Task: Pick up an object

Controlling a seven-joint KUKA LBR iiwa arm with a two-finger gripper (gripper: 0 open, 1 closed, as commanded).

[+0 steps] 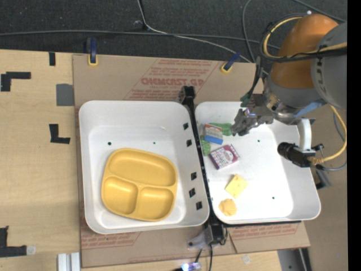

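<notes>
White bins, two side by side on the cardboard-covered bench (pixel 152 83). Left bin (pixel 90 117) carries a yellow divided plate (pixel 139 184), sitting toward its near edge. Right bin (pixel 293 185) carries all the small stuff, bunched along its left wall.

Candidates in the right bin:
- blue-and-red packet (pixel 213 133) with a green piece (pixel 205 148) touching it, near the far-left corner
- purple-pink box (pixel 224 156) just beside those, toward the middle
- yellow wedge (pixel 236 185) nearer the front
- small orange lump (pixel 228 206) close to the near-left corner

Gripper (pixel 242 123) is low over the far-left part of the right bin, tip just right of the blue-and-red packet. Whether it touches the packet I can't tell at this resolution. Can't tell if it's spread or clamped either; the tip is a dark blob against the bin floor. Nothing visibly between the tips.

Progress, my read: approach done or nearly done, grasp not confirmed, lift not started. Every item is resting on the bin floor. Left to do: close on something, most likely the packet given proximity, then raise it clear. Items are crowded at that corner, so a two-object pinch or a miss against the wall looks plausible.
</notes>
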